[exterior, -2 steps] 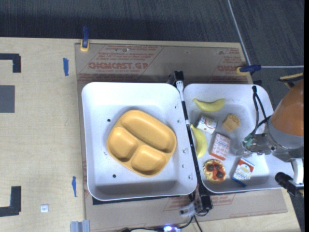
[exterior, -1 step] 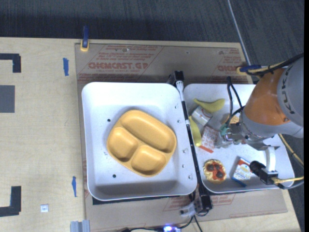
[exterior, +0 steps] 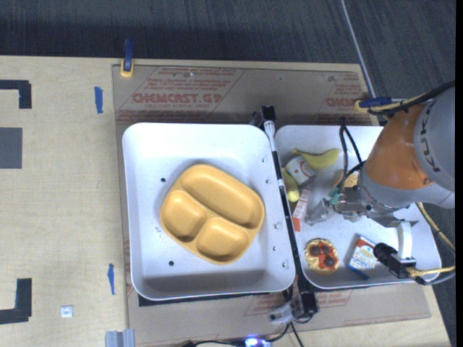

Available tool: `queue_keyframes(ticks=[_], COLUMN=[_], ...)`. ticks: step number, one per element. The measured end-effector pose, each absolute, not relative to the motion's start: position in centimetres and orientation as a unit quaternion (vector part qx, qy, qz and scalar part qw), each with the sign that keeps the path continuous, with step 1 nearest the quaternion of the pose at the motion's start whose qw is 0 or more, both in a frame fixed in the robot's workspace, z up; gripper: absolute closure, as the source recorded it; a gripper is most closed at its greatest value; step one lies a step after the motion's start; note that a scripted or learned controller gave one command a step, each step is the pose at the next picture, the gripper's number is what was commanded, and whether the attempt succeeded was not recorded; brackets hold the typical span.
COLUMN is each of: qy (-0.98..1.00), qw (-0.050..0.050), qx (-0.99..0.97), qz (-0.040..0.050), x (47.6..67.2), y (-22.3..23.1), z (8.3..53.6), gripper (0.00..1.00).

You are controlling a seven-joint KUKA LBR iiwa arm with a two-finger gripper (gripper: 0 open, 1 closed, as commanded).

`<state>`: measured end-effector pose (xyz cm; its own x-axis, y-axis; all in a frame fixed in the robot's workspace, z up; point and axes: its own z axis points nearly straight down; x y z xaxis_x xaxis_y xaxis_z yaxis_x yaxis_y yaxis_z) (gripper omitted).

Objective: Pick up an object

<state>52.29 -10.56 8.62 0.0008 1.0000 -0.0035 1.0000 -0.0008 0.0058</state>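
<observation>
Reaching down into the right bin (exterior: pixel 427 248), the gripper (exterior: pixel 338 202) hangs low over the clutter near the banana (exterior: pixel 320 157) and small pizza toy (exterior: pixel 322 254), whether it grasps anything I cannot tell, so nothing seems lifted yet.

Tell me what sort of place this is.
Probably a robotics lab's grasping test bench: a grey and orange arm reaches over two white bins, one holding a yellow divided tray, the other toy food such as a banana.
</observation>
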Motion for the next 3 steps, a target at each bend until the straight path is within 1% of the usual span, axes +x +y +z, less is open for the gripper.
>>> queue_keyframes(ticks=[1, 2, 3], qy=[0.707, 0.707, 0.707], qw=[0.002, 0.004, 0.004], qx=[0.707, 0.707, 0.707], qz=[0.0013, 0.0024, 0.0024], x=[48.1, 48.2, 48.2], y=[-9.9, -10.0, -10.0], z=[8.6, 9.7, 9.7], gripper=[0.00, 1.00, 0.00])
